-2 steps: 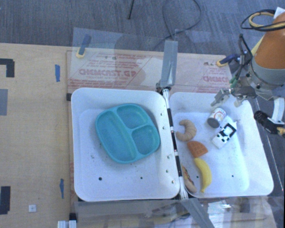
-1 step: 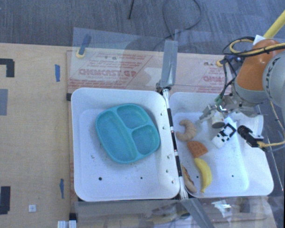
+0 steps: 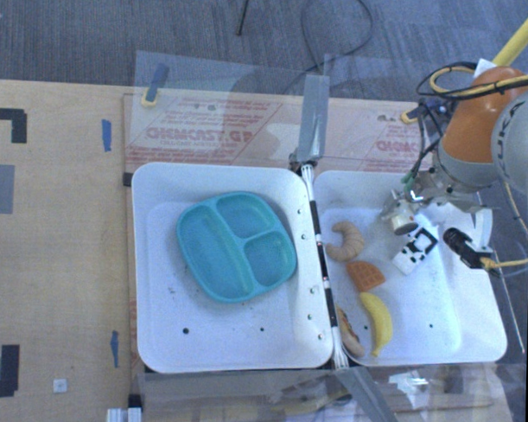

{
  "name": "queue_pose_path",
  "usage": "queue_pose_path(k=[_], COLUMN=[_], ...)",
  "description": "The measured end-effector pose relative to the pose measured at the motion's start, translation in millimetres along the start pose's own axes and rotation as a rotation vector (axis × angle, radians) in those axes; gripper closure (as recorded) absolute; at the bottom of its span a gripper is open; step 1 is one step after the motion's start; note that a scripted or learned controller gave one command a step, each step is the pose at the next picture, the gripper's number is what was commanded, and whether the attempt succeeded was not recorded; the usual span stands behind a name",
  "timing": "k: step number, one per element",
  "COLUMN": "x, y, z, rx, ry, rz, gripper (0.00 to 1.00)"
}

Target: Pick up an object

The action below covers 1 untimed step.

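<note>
The nearest candidate for a pick is the croissant (image 3: 347, 241), a curled tan piece lying in the right bin (image 3: 467, 338) close to the divider, with an orange wedge-shaped piece (image 3: 365, 275) just below it, a banana (image 3: 379, 321) lower still, and a small brownish item (image 3: 350, 332) against the divider wall. The gripper (image 3: 403, 221) hangs over the upper middle of that same bin, to the right of the croissant and apart from it; whether its jaws stand wide or narrow I cannot tell at this angle, and nothing is seen between them. To do the step well, the arm should probably centre over one piece alone, come down with the jaws across its narrow width, and stay off the divider. The left bin (image 3: 156, 332) holds a teal divided plate (image 3: 237, 245).
</note>
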State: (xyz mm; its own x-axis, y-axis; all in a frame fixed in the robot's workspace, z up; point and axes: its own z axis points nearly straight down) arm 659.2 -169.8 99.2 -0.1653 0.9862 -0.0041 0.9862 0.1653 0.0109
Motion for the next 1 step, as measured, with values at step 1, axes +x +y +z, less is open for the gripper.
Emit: queue_pose_path(k=[1], x=[55.0], y=[19.1], z=[-91.5], rx=[0.009], ry=[0.002], rz=[0.111], gripper=[1.00])
